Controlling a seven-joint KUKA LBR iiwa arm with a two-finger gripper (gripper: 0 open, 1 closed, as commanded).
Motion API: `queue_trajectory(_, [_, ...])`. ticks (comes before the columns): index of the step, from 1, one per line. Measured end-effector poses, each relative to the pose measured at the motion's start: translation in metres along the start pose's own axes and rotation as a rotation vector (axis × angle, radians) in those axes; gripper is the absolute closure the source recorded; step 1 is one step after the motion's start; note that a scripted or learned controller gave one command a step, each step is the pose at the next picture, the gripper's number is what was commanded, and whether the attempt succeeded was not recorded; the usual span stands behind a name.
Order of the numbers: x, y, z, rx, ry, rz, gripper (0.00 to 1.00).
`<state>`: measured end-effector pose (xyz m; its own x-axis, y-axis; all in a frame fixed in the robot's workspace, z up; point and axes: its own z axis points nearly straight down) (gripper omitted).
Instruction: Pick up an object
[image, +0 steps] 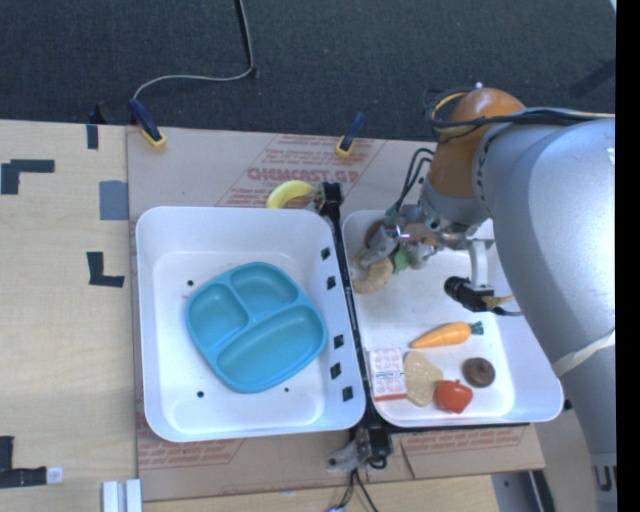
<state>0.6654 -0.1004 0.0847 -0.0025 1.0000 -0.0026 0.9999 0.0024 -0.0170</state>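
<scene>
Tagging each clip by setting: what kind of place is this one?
Probably a robotics lab bench for grasping trials: two white bins clamped onto cardboard, toy food such as a carrot, a blue divided plate, and black tape markers.

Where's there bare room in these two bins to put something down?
Left bin: bare floor rings the blue divided plate, widest along its near edge and left side. Right bin: a bare patch lies between the carrot and the gripper. Its near end is crowded: card, cracker, tomato, brown round piece.
</scene>
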Motion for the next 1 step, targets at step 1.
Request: queue_trajectory(1, [0.0017, -0.0004, -0.0005, -0.001, -0.004, 0.002, 0.00])
